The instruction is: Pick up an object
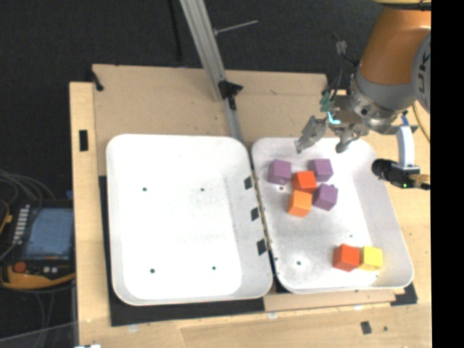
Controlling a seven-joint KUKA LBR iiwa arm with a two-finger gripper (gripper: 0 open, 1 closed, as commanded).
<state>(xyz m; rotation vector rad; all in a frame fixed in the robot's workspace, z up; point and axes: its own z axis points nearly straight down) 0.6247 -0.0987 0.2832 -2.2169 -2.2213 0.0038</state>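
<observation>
Jaws spread, gripper (pixel 324 141) hovers over right bin (pixel 384 216) holding seven blocks.

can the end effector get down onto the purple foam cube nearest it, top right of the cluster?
Probably yes. The end effector hangs open just above the purple foam cube, nothing over it. An orange foam cube touches its lower left, so finger room is tight there.

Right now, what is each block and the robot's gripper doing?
gripper: open, holding nothing, above the right bin's far edge
three purple blocks: lying in the right bin
two orange blocks: touching, amid the purple ones
red-orange block: beside the yellow block, near corner
left bin: flat on the bench
</observation>
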